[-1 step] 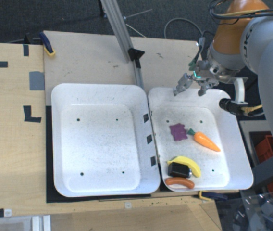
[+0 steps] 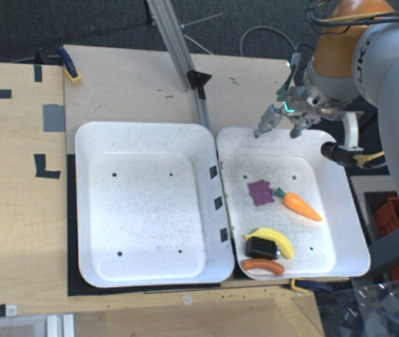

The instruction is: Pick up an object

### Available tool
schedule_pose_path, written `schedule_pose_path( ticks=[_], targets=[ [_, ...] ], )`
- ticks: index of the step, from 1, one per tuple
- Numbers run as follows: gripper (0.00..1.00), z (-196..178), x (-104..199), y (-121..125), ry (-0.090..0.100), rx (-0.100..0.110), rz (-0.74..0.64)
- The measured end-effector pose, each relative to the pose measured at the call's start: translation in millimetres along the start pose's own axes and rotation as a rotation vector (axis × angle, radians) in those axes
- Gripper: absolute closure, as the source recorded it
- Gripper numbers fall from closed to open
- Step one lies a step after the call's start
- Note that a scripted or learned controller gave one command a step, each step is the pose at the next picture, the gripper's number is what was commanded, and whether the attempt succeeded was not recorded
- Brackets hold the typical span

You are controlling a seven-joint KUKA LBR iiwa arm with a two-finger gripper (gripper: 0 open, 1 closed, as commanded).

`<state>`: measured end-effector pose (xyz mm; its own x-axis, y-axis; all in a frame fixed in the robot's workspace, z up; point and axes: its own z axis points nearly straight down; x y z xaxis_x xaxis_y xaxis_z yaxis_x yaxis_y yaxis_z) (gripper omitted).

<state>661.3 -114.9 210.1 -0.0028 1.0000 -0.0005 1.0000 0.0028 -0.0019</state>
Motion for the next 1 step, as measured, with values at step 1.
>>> schedule_pose_path(
  ticks=[1],
  targets=[
    [0.00,47.5,0.0,6.8,0.000,0.004,0.000]
  ],
)
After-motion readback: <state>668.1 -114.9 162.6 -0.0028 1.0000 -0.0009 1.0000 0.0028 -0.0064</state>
